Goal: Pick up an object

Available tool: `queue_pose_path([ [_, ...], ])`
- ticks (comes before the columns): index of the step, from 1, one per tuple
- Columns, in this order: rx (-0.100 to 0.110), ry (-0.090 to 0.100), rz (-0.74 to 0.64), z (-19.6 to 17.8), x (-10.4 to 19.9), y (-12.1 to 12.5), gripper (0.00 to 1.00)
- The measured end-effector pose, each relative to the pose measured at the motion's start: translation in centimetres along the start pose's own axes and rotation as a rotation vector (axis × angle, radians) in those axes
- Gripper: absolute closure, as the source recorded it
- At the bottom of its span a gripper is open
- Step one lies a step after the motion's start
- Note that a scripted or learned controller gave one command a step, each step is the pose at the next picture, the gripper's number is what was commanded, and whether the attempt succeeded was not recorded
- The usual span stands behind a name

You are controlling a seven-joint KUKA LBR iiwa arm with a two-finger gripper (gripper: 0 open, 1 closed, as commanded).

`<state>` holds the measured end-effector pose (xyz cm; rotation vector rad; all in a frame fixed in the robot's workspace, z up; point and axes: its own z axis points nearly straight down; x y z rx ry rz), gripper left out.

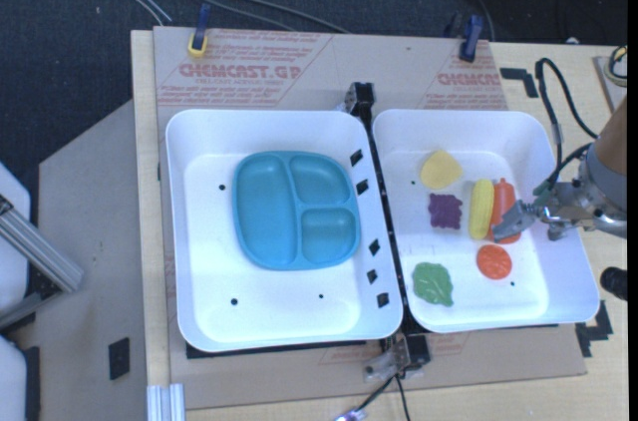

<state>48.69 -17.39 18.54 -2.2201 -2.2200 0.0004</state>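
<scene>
The right bin (528, 135) holds several small toy foods: a pale yellow lump (440, 170), a purple piece (445, 210), an upright yellow piece (481, 208) with a red-orange piece (503, 198) beside it, an orange round one (493, 261) and a green leafy one (433, 282). My gripper (526, 217) reaches in from the right, low over the bin's right side. Its tip is right by the lower end of the red-orange piece and just above the orange round one. I cannot tell whether it touches either.
The left bin (189, 210) holds a blue divided plate (296, 208). A black divider with clips (374, 210) runs between the bins. Cables (558, 105) trail over the bench behind the right bin, and a clamp (471, 38) stands at the back edge.
</scene>
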Motion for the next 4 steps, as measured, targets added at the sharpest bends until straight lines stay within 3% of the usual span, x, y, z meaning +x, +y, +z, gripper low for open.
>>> queue_pose_path([
  [2,0.003,0.002,0.000,10.3,-0.3,-0.1,0.00],
  [3,-0.002,0.001,0.000,9.0,-0.4,0.0,1.00],
  [4,-0.005,-0.002,0.000,4.2,-0.2,-0.8,1.00],
])
